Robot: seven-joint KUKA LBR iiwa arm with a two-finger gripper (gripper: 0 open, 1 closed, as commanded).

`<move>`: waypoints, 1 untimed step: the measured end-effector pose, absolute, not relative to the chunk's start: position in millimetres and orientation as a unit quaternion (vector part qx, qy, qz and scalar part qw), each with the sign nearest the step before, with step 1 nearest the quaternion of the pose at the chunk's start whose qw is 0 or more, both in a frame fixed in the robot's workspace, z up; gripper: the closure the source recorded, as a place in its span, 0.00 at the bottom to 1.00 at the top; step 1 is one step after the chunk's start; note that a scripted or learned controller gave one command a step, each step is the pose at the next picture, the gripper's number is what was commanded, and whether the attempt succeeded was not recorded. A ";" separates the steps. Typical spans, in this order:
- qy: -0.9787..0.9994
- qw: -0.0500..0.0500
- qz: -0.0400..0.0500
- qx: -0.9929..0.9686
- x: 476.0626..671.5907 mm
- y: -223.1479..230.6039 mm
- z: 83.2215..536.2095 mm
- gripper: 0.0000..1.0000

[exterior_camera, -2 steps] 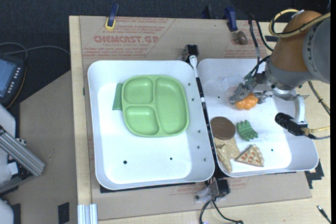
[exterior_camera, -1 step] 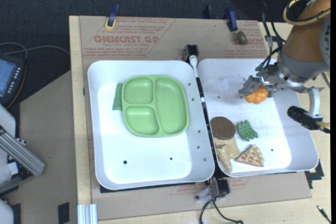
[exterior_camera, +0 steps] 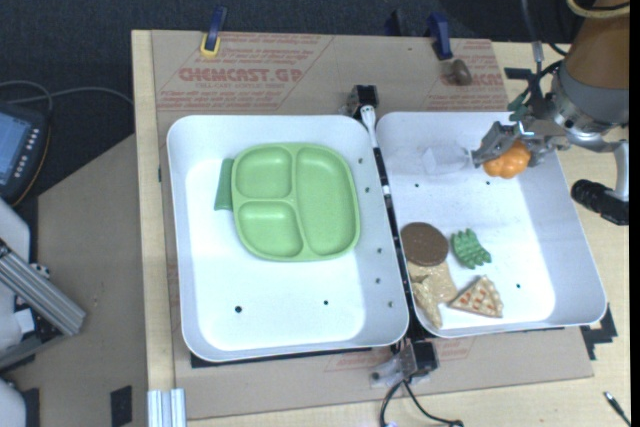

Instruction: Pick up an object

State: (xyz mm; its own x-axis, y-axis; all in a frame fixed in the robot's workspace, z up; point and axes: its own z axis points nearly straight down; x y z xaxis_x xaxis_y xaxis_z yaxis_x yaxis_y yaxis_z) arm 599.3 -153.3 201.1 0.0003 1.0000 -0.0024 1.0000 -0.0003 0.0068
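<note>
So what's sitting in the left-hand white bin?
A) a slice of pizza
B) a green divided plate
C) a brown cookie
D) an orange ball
B: the green divided plate lies in the left bin, while the pizza slice, brown cookie and orange ball are all in the right bin.

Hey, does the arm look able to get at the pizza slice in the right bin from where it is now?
Probably yes. The pizza slice lies uncovered near the front of the right bin, with the cracker touching its left side. The gripper sits over the same bin by the orange, and nothing stands between them.
</note>
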 end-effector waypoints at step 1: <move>0.707 0.003 0.001 0.707 600.3 -153.7 226.8 1.00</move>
State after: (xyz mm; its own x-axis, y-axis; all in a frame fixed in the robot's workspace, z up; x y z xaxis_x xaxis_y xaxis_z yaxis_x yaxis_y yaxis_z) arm 600.3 -153.7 226.8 -0.0005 1.0000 -0.0017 1.0000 0.0005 0.0054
